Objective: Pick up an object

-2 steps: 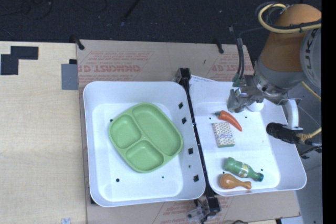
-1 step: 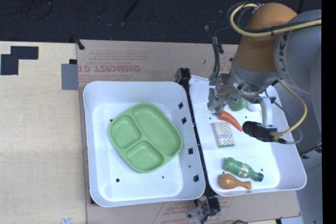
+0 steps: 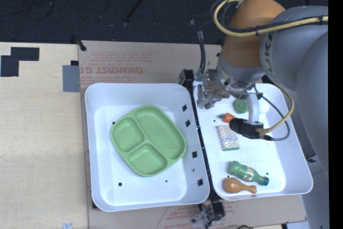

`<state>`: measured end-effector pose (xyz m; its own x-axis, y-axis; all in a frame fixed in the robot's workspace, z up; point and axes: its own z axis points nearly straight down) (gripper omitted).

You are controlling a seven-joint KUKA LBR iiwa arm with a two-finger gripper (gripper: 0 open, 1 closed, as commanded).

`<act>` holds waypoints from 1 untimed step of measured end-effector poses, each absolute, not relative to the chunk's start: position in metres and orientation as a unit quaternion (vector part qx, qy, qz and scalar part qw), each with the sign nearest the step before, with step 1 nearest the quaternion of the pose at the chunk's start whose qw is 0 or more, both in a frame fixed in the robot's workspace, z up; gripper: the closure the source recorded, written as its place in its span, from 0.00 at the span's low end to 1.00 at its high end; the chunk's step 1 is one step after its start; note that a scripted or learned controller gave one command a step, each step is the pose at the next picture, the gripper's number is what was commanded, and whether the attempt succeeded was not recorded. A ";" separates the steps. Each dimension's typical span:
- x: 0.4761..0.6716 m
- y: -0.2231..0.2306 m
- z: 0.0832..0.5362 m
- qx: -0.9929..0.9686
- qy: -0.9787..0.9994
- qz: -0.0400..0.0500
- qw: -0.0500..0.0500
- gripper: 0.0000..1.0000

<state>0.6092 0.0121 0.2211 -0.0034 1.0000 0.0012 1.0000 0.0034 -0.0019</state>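
My gripper [image 3: 208,97] hangs low over the far left corner of the right bin [image 3: 292,166], close to the wall between the two bins. A small red-orange piece [image 3: 229,117] and a green round thing [image 3: 241,106] lie just to its right, partly under the wrist. A small patterned packet [image 3: 228,137] lies in the middle of that bin. Nearer the front edge are a green bottle [image 3: 246,172] on its side and an orange-brown gourd-shaped toy [image 3: 239,186]. I see nothing between the gripper's tips.
The left bin [image 3: 102,169] holds a green divided plate [image 3: 148,140], tilted diagonally. The grey arm with its orange band [image 3: 252,24] covers the far right of the right bin. Cardboard lies under both bins.
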 end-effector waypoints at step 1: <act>0.623 0.068 0.214 -0.705 -0.709 0.000 0.001 1.00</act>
